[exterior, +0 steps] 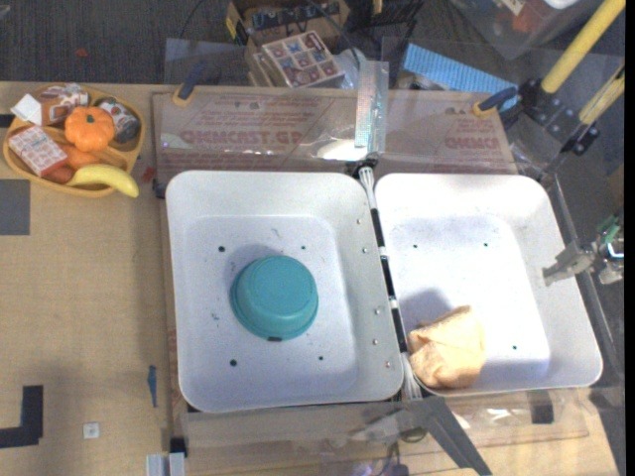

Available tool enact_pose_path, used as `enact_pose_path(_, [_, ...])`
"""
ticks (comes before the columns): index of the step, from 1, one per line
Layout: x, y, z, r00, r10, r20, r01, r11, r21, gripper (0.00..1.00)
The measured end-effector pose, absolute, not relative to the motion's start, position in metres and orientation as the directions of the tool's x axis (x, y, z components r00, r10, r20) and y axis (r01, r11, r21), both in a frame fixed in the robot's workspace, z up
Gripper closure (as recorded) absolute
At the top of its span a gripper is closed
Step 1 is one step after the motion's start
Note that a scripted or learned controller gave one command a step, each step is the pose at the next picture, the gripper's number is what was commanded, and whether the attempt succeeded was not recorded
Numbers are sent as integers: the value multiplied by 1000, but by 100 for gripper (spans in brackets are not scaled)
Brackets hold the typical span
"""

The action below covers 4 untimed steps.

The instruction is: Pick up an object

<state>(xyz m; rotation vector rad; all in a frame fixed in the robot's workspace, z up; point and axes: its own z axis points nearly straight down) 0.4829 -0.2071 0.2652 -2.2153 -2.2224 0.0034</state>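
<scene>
Nearest my camera, at the bottom edge of the right bin [556,216], lies a crumpled tan cloth-like lump [448,348]. I read it as soft fabric or a bag, and cannot tell which. It sits in the bin's front corner beside the divider between the two bins, touching or nearly touching the front wall.

End effector [607,251]: at the right rim of the right bin, roughly level with the bin's middle. Pale metal parts visible, mostly at the frame edge. I cannot tell whether it is apart or together; too little of it is in view. Nothing visibly held.

Relative to the end effector:
- tan lump: well to its left and nearer the camera, apart from it.
- teal bowl [276,297]: much farther left, across the divider, upside down near the middle of the left bin [198,216]. Not touching any wall.
- a shadow on the right bin floor falls between the end effector and the tan lump.

Desk [79,315] beyond the left bin, far from the end effector: an orange dish [20,157] holding a banana [104,178], a small orange pumpkin [90,128] and some small packets [38,149].

Behind the bins, a clear plastic panel [327,132] with faint red lettering, upright or leaning.
</scene>
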Motion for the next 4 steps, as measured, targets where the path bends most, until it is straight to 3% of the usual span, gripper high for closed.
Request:
enact_pose_path(1, [481, -122, 183, 148, 989, 1, 989, -148, -6, 0])
enact_pose_path(2, [504, -107, 87, 114, 993, 2, 993, -114, 5, 0])
enact_pose_path(3, [563, -128, 104, 84, 996, 0, 996, -84, -4, 0])
enact_pose_path(4, [517, -104, 88, -33, 999, -1, 999, 33, 11, 0])
